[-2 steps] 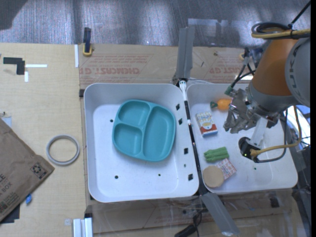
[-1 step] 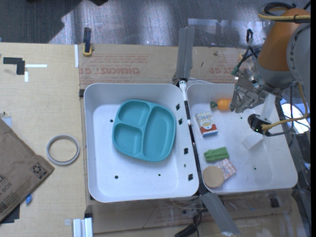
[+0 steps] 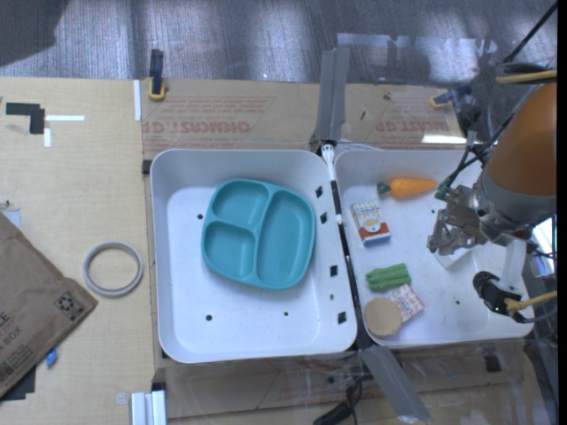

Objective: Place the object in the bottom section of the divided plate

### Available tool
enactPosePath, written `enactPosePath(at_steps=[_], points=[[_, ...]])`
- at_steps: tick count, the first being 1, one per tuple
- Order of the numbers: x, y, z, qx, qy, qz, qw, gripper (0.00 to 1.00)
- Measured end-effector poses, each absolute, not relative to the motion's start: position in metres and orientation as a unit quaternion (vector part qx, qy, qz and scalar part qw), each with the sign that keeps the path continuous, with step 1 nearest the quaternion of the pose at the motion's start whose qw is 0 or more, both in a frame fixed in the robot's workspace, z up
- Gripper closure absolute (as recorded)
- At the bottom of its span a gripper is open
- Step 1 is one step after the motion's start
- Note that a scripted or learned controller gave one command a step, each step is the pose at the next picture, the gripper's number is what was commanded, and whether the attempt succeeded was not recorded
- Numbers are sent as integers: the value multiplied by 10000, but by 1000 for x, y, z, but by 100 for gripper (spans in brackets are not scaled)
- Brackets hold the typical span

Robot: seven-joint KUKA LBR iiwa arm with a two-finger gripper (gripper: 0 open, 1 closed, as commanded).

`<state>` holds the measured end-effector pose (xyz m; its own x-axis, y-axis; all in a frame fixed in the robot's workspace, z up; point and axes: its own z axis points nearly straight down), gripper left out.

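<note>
A teal divided plate (image 3: 259, 234) lies in the left bin (image 3: 177, 326), with two small sections on its left and one large section on its right. The right bin (image 3: 461, 321) holds a toy carrot (image 3: 410, 187), a small red-and-white carton (image 3: 370, 221), a green pea pod (image 3: 388, 276), a tan round cookie (image 3: 383, 316) and a small printed packet (image 3: 407, 302). My gripper (image 3: 452, 237) hangs over the right side of the right bin, to the right of the carton and below the carrot. Nothing shows between its fingers.
A roll of tape (image 3: 113, 267) lies on the bench left of the bins, with a brown cardboard box (image 3: 31, 304) at the far left. The arm's orange band (image 3: 532, 140) and cables crowd the right edge. A metal divider (image 3: 332, 104) stands behind the bins.
</note>
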<state>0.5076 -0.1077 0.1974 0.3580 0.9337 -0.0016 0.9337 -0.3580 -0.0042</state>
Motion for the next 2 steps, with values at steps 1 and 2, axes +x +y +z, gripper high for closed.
enactPosePath(at_steps=[1, 2], points=[[514, -76, 235, -6537, -7567, 4, -6, 100], [508, -114, 233, -4904, -8715, 5, 6, 100]])
